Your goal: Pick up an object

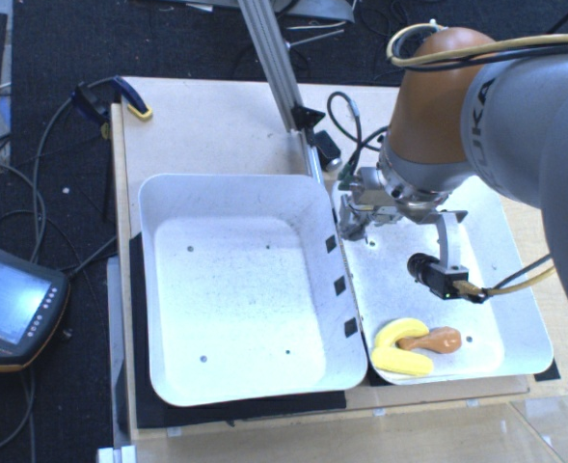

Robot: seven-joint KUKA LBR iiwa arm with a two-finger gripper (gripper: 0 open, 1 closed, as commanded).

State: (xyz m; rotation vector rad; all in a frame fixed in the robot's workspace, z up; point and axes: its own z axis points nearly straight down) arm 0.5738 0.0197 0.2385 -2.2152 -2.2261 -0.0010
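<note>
A yellow banana-shaped toy [397, 351] lies at the front of the right bin [496, 258]. A small brown-orange piece [438, 340] rests against its right side. My gripper [353, 222] hangs over the back left part of the right bin, close to the wall shared with the left bin. It is well behind the two objects and apart from them. Nothing shows in its grasp. The wrist and orange band [438, 95] cover the back of the right bin.
The left bin [235, 278] sits beside the right one. A slanted aluminium pole [279, 61] rises behind the bins near the gripper. A teach pendant [9, 307] and cables lie on the floor at left. A black and yellow clamp [120, 99] grips the bench's back left corner.
</note>
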